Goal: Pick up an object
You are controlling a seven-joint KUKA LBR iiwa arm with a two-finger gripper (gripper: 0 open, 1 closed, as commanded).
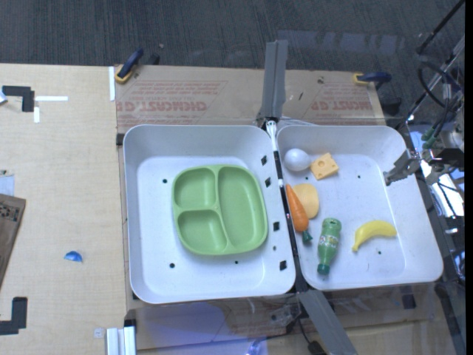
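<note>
The right bin holds several small objects. A white egg and a yellow cheese wedge lie near its back left corner. An orange carrot lies along the left wall, against a rounded yellow-orange piece. A green bottle lies in front of them, cap toward the front wall. A yellow banana rests right of the bottle. All lie loose on the bin floor and nothing grips them.
The left bin holds a green divided plate. A grey metal piece juts over the right bin's right rim, with cables and framework behind it. A grey post stands behind the bins' junction.
</note>
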